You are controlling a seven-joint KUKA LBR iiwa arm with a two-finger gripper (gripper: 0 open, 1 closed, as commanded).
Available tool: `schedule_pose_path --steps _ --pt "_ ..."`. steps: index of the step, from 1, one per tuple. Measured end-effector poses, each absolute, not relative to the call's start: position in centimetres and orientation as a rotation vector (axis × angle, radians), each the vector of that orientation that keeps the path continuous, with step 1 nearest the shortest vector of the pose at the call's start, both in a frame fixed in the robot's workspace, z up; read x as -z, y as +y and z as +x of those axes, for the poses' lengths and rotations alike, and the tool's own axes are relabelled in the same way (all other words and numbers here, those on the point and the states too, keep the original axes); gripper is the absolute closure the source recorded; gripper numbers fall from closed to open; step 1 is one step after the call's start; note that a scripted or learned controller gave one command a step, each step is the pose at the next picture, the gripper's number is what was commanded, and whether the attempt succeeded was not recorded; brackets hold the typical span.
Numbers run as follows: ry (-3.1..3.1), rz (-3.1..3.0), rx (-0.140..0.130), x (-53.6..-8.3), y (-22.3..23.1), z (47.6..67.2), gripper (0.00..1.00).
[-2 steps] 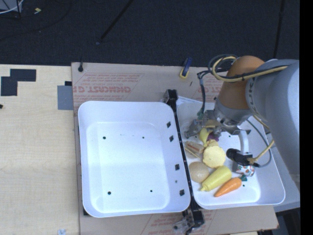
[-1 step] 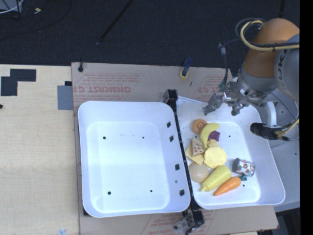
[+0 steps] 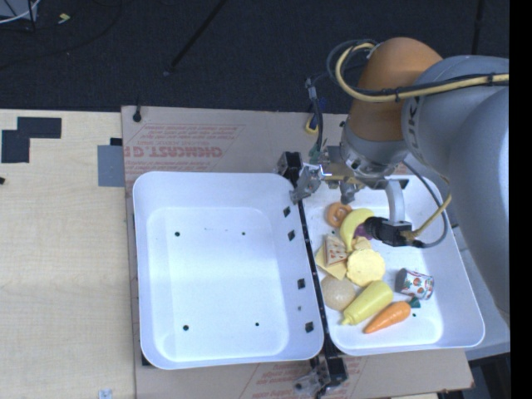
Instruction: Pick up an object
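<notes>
While the arm point(image 3: 465, 140) reaches in, the pincer point(image 3: 345, 191) hangs low over the far end of the right bin point(image 3: 463, 299). Spread or pressed together? I cannot tell from this angle. Just in front of it sit an orange ring point(image 3: 336, 214) and a banana point(image 3: 356, 223), right up close. Further out, towards the camera, comes the rest of the heap: a pale wedge point(image 3: 334, 254), a yellow disc point(image 3: 366, 266), a beige lump point(image 3: 337, 292), a yellow-green bottle shape point(image 3: 366, 302) and a carrot point(image 3: 387, 317). A small can point(image 3: 414, 283) lies off to the arm's side. Across the divider from the pincer is the left bin point(image 3: 145, 248), on the worktop point(image 3: 58, 264).
</notes>
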State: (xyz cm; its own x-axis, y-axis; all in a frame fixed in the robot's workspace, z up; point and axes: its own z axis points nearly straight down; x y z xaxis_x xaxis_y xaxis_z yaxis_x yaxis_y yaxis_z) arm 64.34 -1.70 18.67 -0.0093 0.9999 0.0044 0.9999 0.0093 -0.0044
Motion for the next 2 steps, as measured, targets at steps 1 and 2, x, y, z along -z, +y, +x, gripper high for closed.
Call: schedule_pose_path --steps 1,2 --pt "-2.235 -2.208 0.013 -27.1 9.1 64.5 0.0" --pt "-2.232 -2.211 0.012 -34.3 18.1 64.4 0.0"
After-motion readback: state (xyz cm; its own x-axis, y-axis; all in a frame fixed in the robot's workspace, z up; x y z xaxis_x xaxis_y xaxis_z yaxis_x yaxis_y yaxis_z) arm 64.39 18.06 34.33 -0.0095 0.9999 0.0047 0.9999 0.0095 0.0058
